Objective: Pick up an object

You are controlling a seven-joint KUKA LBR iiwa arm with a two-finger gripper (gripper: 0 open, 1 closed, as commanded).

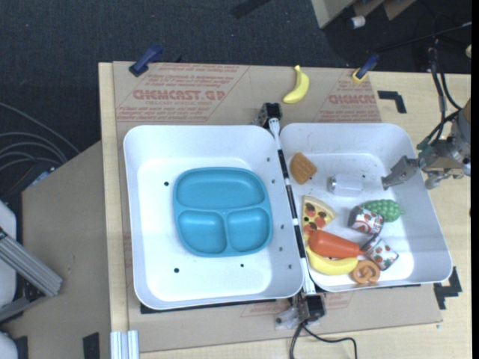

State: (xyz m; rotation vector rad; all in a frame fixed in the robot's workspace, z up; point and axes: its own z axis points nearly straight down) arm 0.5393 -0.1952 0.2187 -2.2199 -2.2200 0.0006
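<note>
We log: grey two-finger tool [400,172] at right bin's [426,223] far right rim, finger state unreadable, nothing between them. Green knobbly plastic toy [382,209] lies just near-left of tool, long axis left-right.

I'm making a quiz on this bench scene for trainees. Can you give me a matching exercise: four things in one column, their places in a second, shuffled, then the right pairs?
Things:
1. blue tray
2. loose banana
3. pizza slice
4. gripper

Places:
A. on the board behind the bins
B. in the left bin
C. over the right edge of the right bin
D. in the right bin, near the divider between the bins

Pairs: 1-B, 2-A, 3-D, 4-C
</note>
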